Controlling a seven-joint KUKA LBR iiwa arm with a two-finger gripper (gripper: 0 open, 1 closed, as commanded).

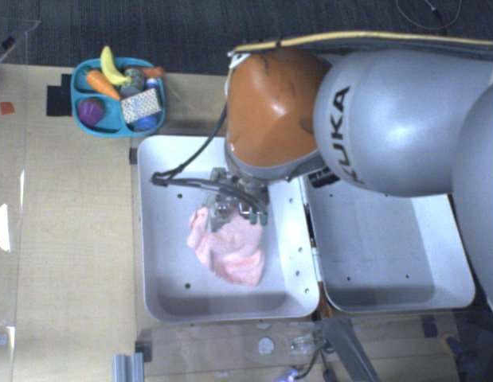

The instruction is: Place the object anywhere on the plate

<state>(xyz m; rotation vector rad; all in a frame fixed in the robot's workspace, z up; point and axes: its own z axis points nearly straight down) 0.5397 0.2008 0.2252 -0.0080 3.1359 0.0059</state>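
Note:
A crumpled pink cloth (228,251) lies in the left white bin (162,237), toward its right half. My gripper (236,207) hangs directly over the cloth's upper edge, under the orange wrist band, and looks to be touching or just above the fabric. The big grey arm hides much of the gripper from above. A blue divided plate (111,122) sits on the bench beyond the bin's far left corner, holding a banana, a carrot, a purple piece and other toy food.
The right white bin (389,277) lies beside the left one, largely covered by the arm. A black cable (186,178) runs from the wrist across the left bin's upper part. Bare wooden bench stretches to the left.

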